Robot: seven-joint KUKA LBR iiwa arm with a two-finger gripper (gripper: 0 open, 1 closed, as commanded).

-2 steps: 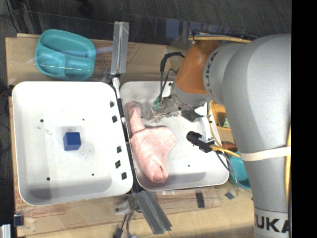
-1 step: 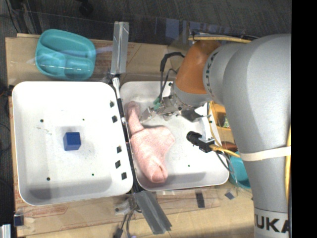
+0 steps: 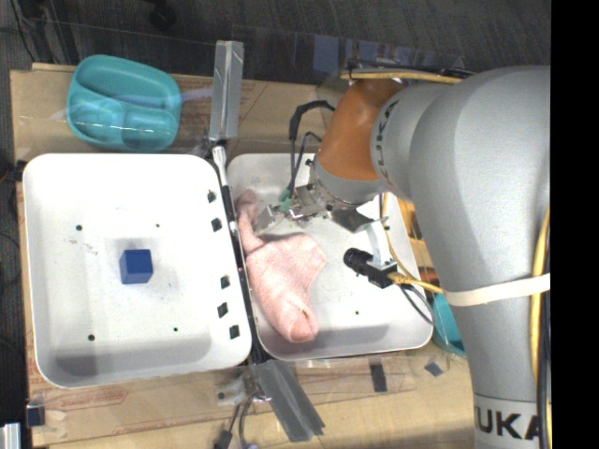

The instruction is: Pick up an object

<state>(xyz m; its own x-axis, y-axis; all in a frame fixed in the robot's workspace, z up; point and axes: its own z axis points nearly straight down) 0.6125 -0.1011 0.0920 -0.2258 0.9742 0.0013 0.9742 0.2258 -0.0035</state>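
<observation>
**Fingers low over the pink cloth**

The fingers (image 3: 281,210) sit at the upper end of the pink cloth (image 3: 284,283) in the right bin (image 3: 393,330); spread or pinching, I cannot tell. A blue cube (image 3: 137,266) lies in the left bin (image 3: 56,344).

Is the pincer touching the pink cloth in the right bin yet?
Cannot tell. In the camera view the pincer sits right at the upper edge of the pink cloth in the right bin, but the slanted angle shows neither contact nor a gap plainly.
</observation>
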